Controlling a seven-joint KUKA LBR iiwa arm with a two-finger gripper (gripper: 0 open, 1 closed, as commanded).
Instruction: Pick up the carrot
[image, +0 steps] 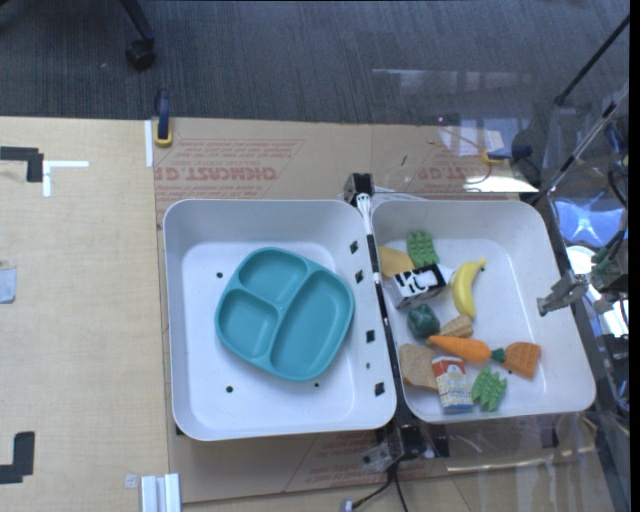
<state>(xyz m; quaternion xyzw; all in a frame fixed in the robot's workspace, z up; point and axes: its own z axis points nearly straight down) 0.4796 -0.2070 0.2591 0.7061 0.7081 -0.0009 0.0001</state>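
Carrot (462, 348): lies on its side low in the right bin, orange, tip pointing left, green end toward the right.
Just beside the carrot: a dark green rounded piece (424, 321) up and to the left; a tan wedge (459, 327) touching its upper edge; an orange waffle-patterned piece (523, 358) past its green end; a slice of bread (419, 366) below its tip.
Below the carrot: a small can with a red and white label (453, 385), lying next to a green leafy piece (489, 388).
Farther up the bin: a banana (466, 287), standing roughly upright in the view; a black and white box (418, 282) to its left; a yellow piece (394, 262) against the left wall; a green studded block (421, 247) nearest the back.
Right bin (548, 395): white, shallow, holding all the toy food.
Left bin (200, 400): white, holding a teal divided plate (285, 313) with three compartments, set at a slant.
Gripper (560, 295): grey metal at the right bin's right rim, well apart from the carrot; nothing lies between its fingers, though whether they are spread or closed I cannot tell.
Bench (80, 330): light wood at left, cardboard sheet under the bins.
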